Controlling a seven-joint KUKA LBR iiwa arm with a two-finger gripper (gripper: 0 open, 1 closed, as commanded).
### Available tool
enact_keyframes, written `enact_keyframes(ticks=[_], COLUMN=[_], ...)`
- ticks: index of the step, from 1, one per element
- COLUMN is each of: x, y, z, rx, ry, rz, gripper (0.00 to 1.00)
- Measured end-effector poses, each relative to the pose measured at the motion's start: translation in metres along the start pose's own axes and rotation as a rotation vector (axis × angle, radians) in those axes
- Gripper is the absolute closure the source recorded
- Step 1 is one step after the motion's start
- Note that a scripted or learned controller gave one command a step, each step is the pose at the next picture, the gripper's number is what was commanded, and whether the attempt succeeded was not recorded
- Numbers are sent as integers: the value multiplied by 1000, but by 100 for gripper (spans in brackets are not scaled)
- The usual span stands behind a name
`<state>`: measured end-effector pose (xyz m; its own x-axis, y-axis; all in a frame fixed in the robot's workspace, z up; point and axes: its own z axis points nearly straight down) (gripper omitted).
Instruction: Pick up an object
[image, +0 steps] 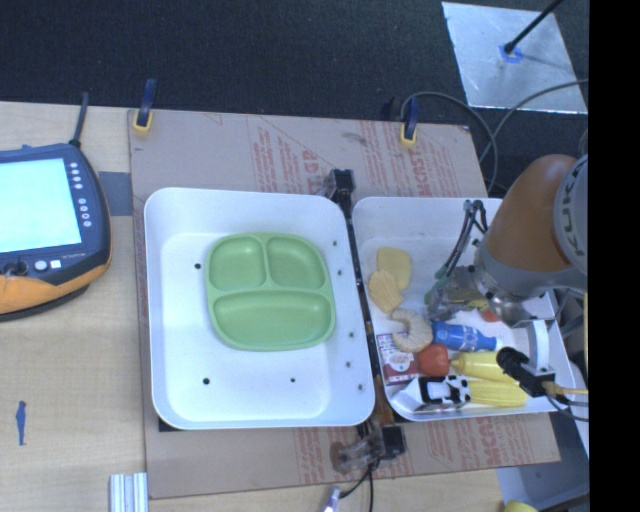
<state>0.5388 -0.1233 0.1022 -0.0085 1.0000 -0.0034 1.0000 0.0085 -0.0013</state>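
Observation:
The right bin (420, 215) holds several small items. Two pale yellow chip-like pieces (390, 278) lie near its left side, with a beige ring-shaped piece (411, 330) below them. A red ball (433, 360), a blue and white tube (463, 335), a yellow banana-like piece (490, 378) and a black and white piece (437, 391) crowd the front. My gripper (452, 296) hangs low over the middle of this bin, just above the tube, beneath the orange wrist band (535, 215).
A green divided plate (270, 291) rests in the left bin (175, 300). A teach pendant with a screen (45, 225) lies at the bench's left edge. Cables run along the right bin's far rim. Clamps hold the cardboard sheet at the back.

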Motion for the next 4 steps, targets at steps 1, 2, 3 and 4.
enact_keyframes(ticks=[1,2,3,4], x=[0,4,10,9], y=[0,-34,-61,-61], z=[0,9,10,0], rx=[1,-7,-5,-3], ry=[0,-3,1,0], rz=[1,6,3,-1], gripper=[0,0,0,100])
